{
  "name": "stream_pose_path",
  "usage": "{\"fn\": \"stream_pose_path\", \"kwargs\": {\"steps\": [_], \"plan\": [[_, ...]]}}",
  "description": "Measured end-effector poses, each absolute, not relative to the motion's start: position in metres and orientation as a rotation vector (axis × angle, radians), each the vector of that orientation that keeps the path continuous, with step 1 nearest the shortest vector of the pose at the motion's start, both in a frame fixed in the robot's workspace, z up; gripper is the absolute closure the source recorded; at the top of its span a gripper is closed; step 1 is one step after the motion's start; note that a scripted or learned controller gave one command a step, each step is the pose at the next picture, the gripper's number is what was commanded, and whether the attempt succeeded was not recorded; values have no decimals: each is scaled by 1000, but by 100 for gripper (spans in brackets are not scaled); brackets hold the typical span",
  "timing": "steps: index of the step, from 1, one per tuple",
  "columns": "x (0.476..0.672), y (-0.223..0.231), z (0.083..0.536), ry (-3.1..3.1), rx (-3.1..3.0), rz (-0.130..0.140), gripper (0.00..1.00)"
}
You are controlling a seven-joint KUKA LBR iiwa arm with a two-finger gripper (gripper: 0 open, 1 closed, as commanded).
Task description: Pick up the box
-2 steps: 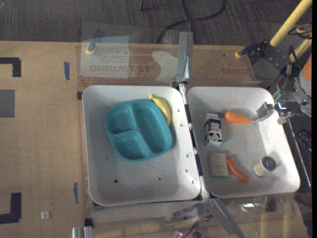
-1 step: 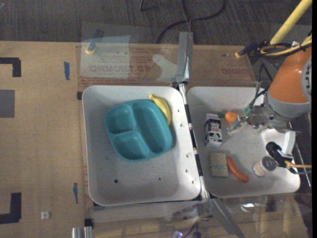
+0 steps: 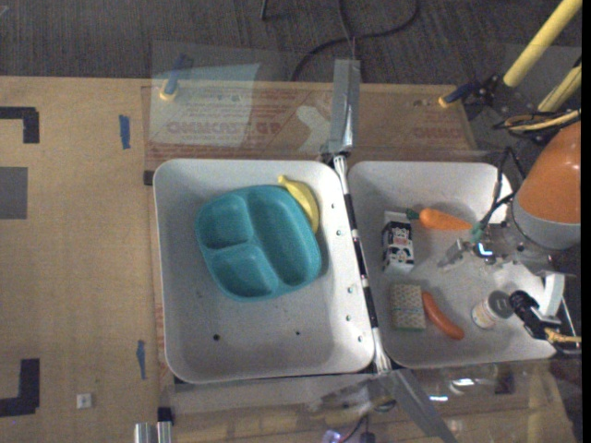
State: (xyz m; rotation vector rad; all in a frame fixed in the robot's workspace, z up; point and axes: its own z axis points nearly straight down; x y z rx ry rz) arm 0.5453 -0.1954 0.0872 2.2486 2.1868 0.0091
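The small printed box lay flat near the left wall of the right bin, beside a carrot, sponge and sausage, unheld, while the claw hovered just right of it, its state indiscernible.

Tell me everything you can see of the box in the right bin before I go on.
The box is small and upright-oblong in outline, lying flat on the floor of the right bin near its left wall. Its top face is white with dark printed patches; the print is too small to read. It looks like cardboard. Nothing touches it: the carrot lies just to its right, the sponge below it. The gripper is off to its right.
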Motion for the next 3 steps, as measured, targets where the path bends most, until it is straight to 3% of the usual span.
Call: {"fn": "stream_pose_path", "kwargs": {"steps": [1, 2, 3], "plan": [[560, -119, 88, 2156, 2275, 9, 0], [560, -119, 88, 2156, 2276, 9, 0], [609, -101, 87, 2060, 2355, -1, 0]]}}
